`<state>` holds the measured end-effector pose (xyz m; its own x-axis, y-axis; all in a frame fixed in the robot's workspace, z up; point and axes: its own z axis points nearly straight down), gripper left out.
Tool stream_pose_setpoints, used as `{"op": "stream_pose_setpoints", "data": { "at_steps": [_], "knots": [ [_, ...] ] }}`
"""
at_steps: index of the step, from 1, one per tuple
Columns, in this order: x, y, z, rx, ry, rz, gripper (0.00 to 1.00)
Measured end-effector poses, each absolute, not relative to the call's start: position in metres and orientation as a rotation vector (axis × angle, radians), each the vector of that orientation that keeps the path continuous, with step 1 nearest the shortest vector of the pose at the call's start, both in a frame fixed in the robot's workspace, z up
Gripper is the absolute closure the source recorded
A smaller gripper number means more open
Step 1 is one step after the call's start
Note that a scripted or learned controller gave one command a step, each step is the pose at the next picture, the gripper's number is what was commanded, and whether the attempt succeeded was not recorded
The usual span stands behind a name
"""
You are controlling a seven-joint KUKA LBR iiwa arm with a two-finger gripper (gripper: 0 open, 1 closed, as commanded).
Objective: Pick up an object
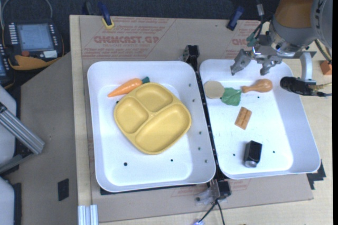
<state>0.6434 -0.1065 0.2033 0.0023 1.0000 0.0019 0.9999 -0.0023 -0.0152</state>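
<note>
My gripper [254, 63] hangs over the far edge of the right bin [301, 129], its two fingers spread apart with nothing between them. Just below it lie a tan drumstick [257, 86], a green leafy piece [231, 96] and a beige round disc [214, 89]. An orange-brown block [242, 118] lies mid-bin, and a black-and-grey object [252, 153] sits nearer the front. In the left bin [100, 129] a carrot [125, 87] rests beside a yellow divided plate [152, 118].
A black cylinder [297, 85] on the arm's side sticks out over the right bin's right rim. Blue clamps [107, 17] hold the cardboard base at the back. A handheld control pendant [33, 41] lies at the far left.
</note>
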Motion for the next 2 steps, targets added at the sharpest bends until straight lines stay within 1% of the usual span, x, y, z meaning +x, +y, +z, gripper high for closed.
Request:
{"op": "stream_pose_setpoints", "data": {
  "at_steps": [1, 2],
  "knots": [
    [0.646, -0.106, 0.212, -2.220, -2.222, 0.000, 0.00],
    [0.652, -0.102, 0.150, -2.216, -2.219, 0.007, 0.00]
  ]
}}
